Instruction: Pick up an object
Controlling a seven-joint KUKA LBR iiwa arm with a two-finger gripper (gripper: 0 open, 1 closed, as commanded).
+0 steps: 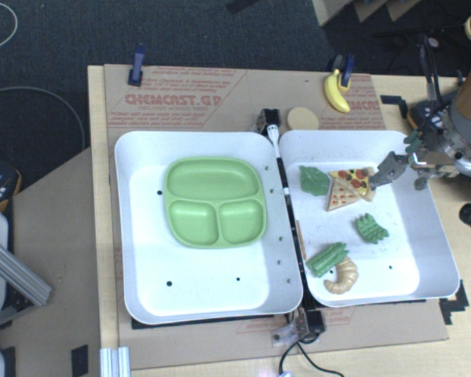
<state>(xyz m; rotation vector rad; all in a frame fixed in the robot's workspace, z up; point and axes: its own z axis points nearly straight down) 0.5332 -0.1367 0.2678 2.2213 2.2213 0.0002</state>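
Note:
The right bin (424, 234) holds a pizza slice (348, 188), a dark green leaf (315, 181), a small green ruffled piece (370, 228), a green pod (327, 258) and a tan croissant (343, 276). My gripper (400, 179) hangs over the bin's upper right part, just right of the pizza slice. It is open, its fingers are spread, and nothing sits between them. The left fingertip (381, 176) is close to the pizza's right edge.
The left bin (141, 234) carries a green divided plate (216, 201). Behind the bins, on the cardboard, lie a yellow banana (337, 91) and a round tan disc (302, 118). A blue clamp (136, 65) grips the board's far left edge.

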